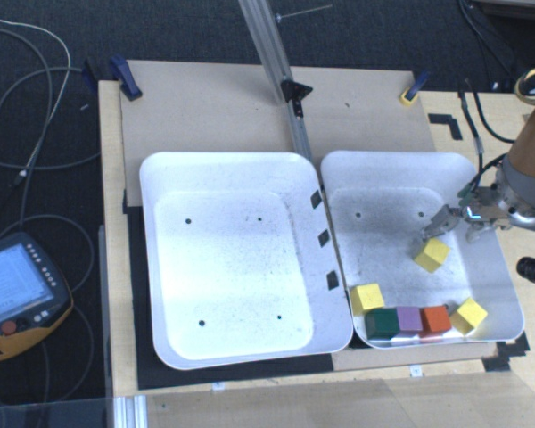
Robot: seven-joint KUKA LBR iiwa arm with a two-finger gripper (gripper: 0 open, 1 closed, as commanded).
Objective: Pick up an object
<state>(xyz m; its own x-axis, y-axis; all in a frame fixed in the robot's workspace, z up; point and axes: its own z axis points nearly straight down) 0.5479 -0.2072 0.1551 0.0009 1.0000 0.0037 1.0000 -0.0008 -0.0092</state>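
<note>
Down at the near rim of the right bin (495,266) sits a little row of blocks: a green block (382,322), a purple block (409,318), an orange-red block (436,318) and a yellow cube (471,315) at the right end, all pretty much touching each other. Another yellow block (367,298) sits just behind the green one, near the bin's left wall.

Now the pincer. The gripper (448,225) comes in from the right over the right bin, fingers pointing left and down. I honestly can't tell whether the fingers are spread or pressed together, it's too small and blurry. Nothing is clearly between them. Just below the tips there's a tilted yellow block (432,255); whether it's touching the fingers or just lying on the bin floor, I can't say.

Further out, the left bin (160,185) sits right beside the right one, with black clips (323,237) along the seam. A metal pole (267,43) slants up from between the bins. On the far left lies a pendant controller (18,297) with cables (36,96) on the dark floor.
</note>
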